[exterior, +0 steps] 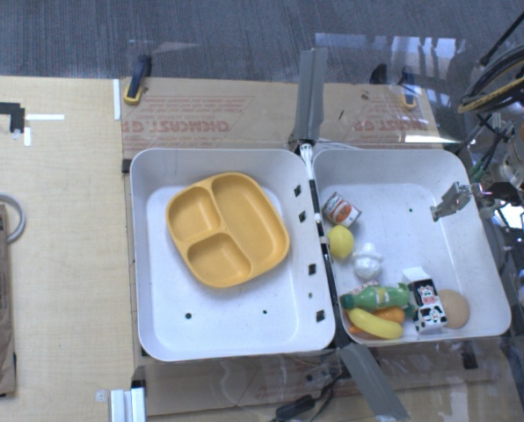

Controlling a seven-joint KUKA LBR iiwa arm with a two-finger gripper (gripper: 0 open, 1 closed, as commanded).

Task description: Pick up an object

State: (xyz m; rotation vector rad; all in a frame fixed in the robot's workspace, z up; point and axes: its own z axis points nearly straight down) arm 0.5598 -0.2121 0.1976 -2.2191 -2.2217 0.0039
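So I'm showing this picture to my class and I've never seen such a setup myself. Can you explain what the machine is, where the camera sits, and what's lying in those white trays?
One camera, fixed above a bench, looks down at a slant. Two shallow white bins sit side by side. The left bin holds a yellow divided plate. The right bin holds small toy foods along its left and near sides: a can, a lemon, a green bottle, a banana and a little milk carton. The machine is a robot arm reaching in from the right; its gripper hangs over the right bin's far right part, with nothing seen held.
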